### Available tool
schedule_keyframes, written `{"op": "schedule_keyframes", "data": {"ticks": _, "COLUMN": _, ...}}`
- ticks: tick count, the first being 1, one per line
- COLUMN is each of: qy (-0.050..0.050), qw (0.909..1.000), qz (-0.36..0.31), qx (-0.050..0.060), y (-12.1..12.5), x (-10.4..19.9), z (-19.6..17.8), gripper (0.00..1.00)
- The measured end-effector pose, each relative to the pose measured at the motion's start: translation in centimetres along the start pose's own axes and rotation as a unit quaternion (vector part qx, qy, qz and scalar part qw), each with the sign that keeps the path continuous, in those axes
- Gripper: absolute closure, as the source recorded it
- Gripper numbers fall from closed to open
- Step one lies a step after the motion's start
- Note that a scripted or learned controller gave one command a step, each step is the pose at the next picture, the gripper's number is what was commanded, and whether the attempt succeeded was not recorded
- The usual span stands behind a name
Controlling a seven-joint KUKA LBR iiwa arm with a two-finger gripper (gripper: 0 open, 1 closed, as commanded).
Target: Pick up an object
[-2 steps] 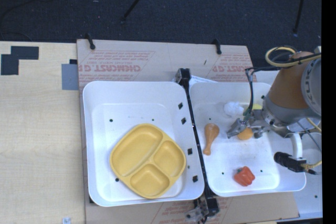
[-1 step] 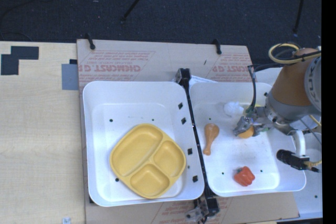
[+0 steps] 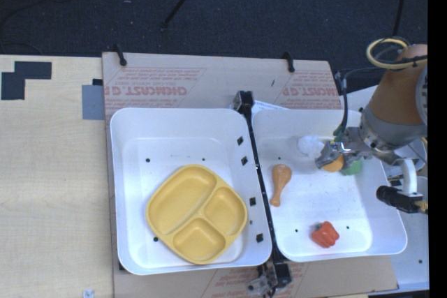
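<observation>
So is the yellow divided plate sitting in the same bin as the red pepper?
No, the yellow divided plate lies in the left bin, while the red pepper lies in the right bin.

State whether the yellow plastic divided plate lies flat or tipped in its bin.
Flat. The yellow plastic divided plate rests on the floor of the left white bin, its three compartments facing up.

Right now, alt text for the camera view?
A grey robot arm reaches from the right, its hand low in the right white bin over small orange and green items. Nearby lie a toy drumstick and a red toy; the left bin holds a yellow divided plate.
</observation>
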State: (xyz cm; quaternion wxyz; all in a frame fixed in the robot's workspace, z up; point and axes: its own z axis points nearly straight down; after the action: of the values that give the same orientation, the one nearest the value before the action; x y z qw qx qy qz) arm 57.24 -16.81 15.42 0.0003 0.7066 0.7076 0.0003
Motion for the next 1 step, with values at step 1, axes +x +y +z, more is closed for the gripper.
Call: {"op": "schedule_keyframes", "data": {"ticks": 1, "qy": -0.001, "qw": 1.0000, "qz": 0.000, "qx": -0.001, "y": 0.78, "x": -0.86, "z": -5.30, "gripper": 1.00}}
